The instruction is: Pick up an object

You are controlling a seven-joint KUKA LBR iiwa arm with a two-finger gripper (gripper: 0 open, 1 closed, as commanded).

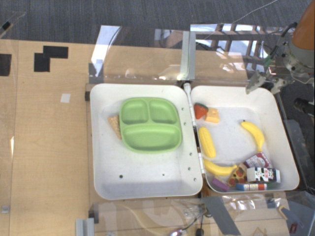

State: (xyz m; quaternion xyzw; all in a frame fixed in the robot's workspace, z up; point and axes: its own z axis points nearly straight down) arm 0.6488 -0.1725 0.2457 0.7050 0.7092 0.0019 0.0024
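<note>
My gripper [263, 81] hangs over the far right corner of the right bin [275, 113], with its two fingers spread open and nothing between them. Below it in that bin lie a curved banana [254, 133], a corn cob [206, 141], a second banana [220, 168], a red strawberry [200, 111] and an orange cheese wedge [212, 115]. At the bin's near right corner sits a cluster of small packets and a carton [263, 174].
The left bin [106, 171] holds a green divided plate [149, 124] with a cracker-like piece [114, 126] at its left edge. Clear plastic walls rise behind both bins. A metal rack [246, 43] stands behind the right bin, close to the arm.
</note>
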